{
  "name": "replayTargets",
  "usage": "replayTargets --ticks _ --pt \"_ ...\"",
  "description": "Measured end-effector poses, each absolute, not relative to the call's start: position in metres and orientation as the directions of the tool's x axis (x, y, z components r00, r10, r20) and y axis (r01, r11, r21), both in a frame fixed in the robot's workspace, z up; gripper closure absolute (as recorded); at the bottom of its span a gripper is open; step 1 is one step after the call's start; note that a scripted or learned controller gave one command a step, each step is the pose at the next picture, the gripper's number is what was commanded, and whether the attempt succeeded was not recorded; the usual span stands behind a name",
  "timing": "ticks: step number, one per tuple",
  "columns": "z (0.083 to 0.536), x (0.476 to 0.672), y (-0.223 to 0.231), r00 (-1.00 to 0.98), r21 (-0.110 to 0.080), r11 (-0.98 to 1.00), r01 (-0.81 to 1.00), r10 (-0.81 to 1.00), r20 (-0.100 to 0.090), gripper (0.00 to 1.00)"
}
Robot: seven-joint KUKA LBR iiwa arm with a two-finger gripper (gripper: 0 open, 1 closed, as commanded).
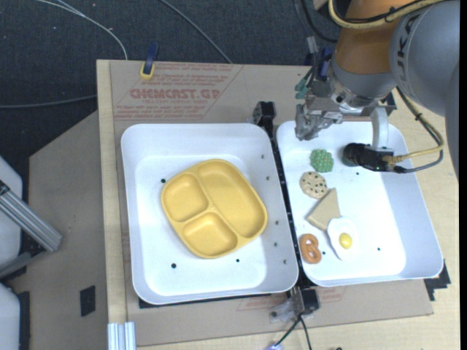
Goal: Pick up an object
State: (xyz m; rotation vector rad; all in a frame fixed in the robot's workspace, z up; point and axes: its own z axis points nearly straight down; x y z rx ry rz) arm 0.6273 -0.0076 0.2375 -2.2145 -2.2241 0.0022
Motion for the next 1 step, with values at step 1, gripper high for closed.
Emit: replayTargets --ticks 1 --pt "0.2439 0.6268 0.0436 -0.005 0.002 0.005 1.000 1.000 0.001 1.00"
